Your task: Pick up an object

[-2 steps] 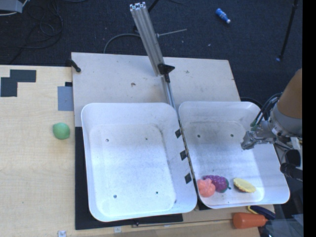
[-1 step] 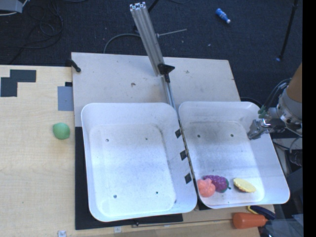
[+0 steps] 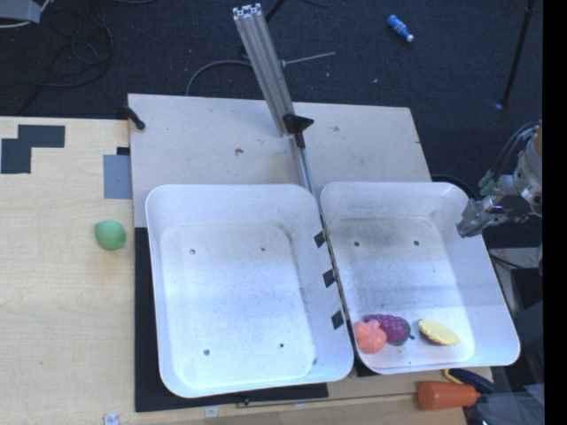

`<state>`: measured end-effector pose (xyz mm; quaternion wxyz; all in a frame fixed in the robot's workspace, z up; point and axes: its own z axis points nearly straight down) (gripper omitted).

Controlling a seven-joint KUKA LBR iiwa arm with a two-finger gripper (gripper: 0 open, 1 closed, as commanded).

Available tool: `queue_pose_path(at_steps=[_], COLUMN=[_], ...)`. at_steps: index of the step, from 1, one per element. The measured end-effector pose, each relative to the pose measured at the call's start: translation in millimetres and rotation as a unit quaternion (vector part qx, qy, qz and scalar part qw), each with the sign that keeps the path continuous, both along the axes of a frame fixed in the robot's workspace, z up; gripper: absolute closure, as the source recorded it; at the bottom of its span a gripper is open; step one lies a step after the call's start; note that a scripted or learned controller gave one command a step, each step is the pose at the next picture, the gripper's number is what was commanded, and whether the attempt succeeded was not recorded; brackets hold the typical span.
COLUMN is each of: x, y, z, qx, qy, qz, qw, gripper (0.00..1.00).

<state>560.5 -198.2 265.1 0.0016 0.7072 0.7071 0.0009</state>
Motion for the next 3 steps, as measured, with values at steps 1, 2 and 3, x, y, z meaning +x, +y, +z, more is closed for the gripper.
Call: queue_pose_path(at_steps=[1,2,3], x=[-4,-5,0], y=[44,96,142], z=[-12,-6,-21], qx=[0.001,0.0009,0.0008], qy=[0.002,0.002,0.002], qz=[0.001,0.002,0.001], qw=[1.0,1.0,1.0], gripper=[1.0,1.0,1.0])
